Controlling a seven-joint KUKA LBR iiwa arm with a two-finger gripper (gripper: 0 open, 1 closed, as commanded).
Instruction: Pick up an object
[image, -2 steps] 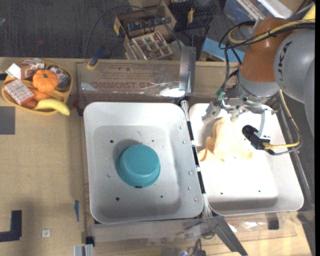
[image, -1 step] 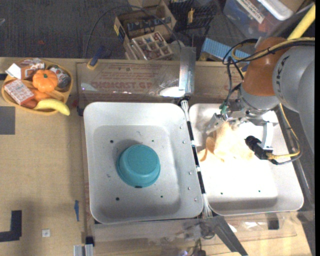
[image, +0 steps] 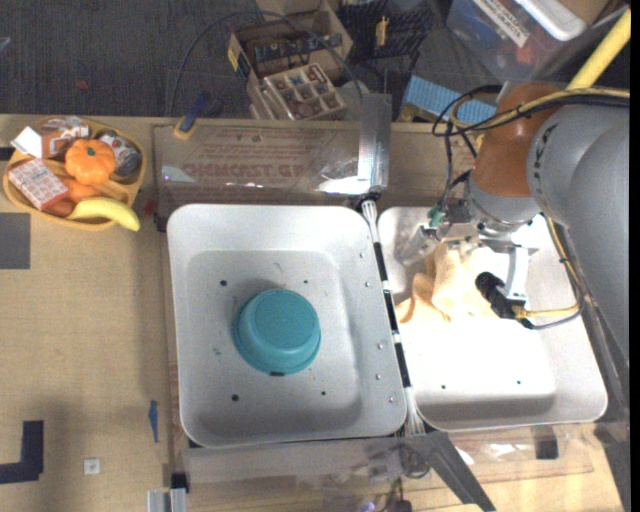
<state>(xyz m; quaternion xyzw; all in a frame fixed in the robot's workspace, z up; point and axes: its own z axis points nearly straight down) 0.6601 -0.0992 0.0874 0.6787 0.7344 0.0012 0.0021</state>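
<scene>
Two shallow white bins sit side by side on the bench, their near rims closest to the camera. Left bin (image: 190, 400): contents, one item, a teal bowl (image: 278, 331) resting upside down slightly left of the bin's centre, clear of all four walls. Right bin (image: 520, 395): contents, one item, a pale yellow-orange cloth (image: 436, 290) lying crumpled in the far-left part of the bin, near the divider between the two bins.

My gripper (image: 455, 232) is positioned over the far part of the right bin, directly above the far edge of the cloth. My fingers are hidden below my wrist assembly, so I cannot tell how far my jaws are apart, nor whether any cloth lies between them. The cloth appears to bunch upward toward my gripper, but contact cannot be confirmed. My arm enters from the right, with the orange band (image: 510, 150) above my wrist and one black cable looping beside it.

Beyond the left bin, one clear plastic sheet or tray (image: 265, 165) lies along the far edge of the bench. At the far left stands one small basket (image: 20, 190) holding toy food: one orange pumpkin (image: 90, 160), one banana (image: 105, 211) and several small boxes.
</scene>
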